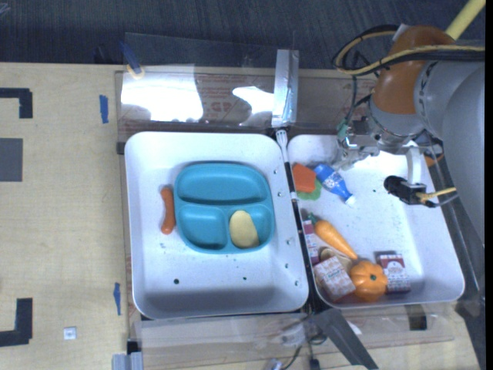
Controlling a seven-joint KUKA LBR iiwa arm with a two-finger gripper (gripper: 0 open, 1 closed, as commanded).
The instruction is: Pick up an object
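My gripper hangs over the back of the right bin, reaching in from the right. Just below and left of it lies a blue tube with a white tip, its upper end right at the gripper; whether they touch is unclear. An orange square block sits beside the tube at the bin's left wall. Nearer the front lie a carrot, a small orange pumpkin, a red box and a red-and-white packet.
The left bin holds a blue divided tray with a yellow lump in its front right compartment. An orange-red sausage shape lies left of the tray. A metal divider stands behind the bins.
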